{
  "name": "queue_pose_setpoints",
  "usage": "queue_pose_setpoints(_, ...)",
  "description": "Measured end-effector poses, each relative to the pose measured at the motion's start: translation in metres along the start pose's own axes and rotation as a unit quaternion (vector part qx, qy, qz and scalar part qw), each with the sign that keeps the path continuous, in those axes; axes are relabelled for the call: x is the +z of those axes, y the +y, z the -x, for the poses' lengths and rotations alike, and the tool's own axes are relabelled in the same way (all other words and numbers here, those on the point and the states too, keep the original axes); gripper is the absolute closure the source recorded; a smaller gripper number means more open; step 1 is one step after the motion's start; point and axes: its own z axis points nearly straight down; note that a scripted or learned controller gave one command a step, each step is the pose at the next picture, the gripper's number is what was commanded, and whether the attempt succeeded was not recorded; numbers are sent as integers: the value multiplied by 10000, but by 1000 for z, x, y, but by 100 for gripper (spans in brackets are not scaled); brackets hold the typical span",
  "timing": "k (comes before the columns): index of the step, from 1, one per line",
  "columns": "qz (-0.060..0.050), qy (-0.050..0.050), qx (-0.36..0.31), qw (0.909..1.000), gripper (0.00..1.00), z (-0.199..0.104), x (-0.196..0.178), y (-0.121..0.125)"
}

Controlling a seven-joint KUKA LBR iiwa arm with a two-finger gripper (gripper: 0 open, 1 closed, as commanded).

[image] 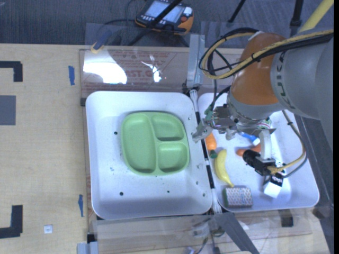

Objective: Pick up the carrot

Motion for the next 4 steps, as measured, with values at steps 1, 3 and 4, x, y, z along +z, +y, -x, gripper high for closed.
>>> queue_pose_setpoints(1,8,4,4,10000,100,0,-10,1)
queue_pose_setpoints(3,1,-2,-410,9992,100,-49,0,-21)
queue_pose_setpoints(4,3,-6,826,9966,100,-5,0,-7)
